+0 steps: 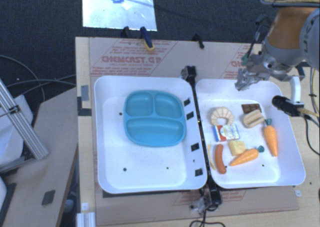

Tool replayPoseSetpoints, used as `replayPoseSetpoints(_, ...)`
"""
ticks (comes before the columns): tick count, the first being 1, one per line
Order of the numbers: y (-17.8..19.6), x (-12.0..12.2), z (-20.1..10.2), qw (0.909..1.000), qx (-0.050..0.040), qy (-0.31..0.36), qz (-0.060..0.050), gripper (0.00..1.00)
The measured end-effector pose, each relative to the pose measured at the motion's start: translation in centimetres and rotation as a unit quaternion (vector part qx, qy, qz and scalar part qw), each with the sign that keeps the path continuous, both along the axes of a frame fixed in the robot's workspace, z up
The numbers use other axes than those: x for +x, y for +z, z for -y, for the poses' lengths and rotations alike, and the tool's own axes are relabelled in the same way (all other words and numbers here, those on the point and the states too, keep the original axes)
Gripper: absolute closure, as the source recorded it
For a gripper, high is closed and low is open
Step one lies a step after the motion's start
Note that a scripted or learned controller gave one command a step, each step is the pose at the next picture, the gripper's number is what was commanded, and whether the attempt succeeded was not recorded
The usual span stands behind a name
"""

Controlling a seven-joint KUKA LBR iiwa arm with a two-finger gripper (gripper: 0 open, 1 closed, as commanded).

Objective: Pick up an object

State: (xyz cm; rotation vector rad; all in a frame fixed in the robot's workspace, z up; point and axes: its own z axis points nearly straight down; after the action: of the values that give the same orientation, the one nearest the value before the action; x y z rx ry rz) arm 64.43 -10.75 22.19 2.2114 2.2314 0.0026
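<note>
While nothing sits between the fingers, all toy food lies loose in the right-hand shallow white bin (287,168).

croissant: tan ridged plastic croissant (222,115), 10 o'clock of the food cluster, near the centre divider.
carton: small red-white-blue printed carton (226,132), just at 6 o'clock of the croissant, touching or nearly so.
cheese: pale yellow cheese block (237,147), 5 o'clock of the carton.
sausage: orange-red plastic sausage (220,158), lying lengthwise, 8 o'clock of the cheese.
carrot 1: orange plastic carrot with green tip (244,157), tilted, just below the cheese.
carrot 2: second orange carrot (271,139), upright in view, 3 o'clock edge of the cluster.
bread: beige bread-like piece (253,118), with a dark brown chocolate square (250,107) at its 12 o'clock, touching.
gripper: two-finger gripper (243,81) at the bin's 12 o'clock rim, well apart from the food, holding nothing; can't tell if fingers are spread or closed.
arm: grey arm with orange band (295,11), 1 o'clock of the bin.
left bin: white bin (112,171) holding a blue three-compartment plastic plate (154,119).
</note>
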Motion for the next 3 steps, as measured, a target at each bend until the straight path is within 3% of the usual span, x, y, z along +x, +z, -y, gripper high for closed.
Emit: replayPoseSetpoints(3, 0.1, -6.7, -13.7, 1.0, 0.0003, 0.0, -0.001, 1.0)
